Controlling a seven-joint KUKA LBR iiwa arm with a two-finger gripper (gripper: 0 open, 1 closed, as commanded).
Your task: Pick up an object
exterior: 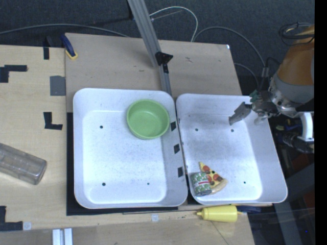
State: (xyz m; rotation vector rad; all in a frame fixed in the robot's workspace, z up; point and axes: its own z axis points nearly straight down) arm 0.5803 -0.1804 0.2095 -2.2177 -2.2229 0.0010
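Nearest me, a yellow plastic squeeze bottle lies at six o'clock on the worktop. My grey arm reaches from three o'clock; its end effector hovers over the right white bin; I cannot tell its finger state.

Pale wood bench under my reach, dark carpet past its far edge, grey pole slanting, cables trailing.

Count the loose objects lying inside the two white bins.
2. A green bowl sits at the left bin's far right corner; a small colourful packet lies at the right bin's near left corner.
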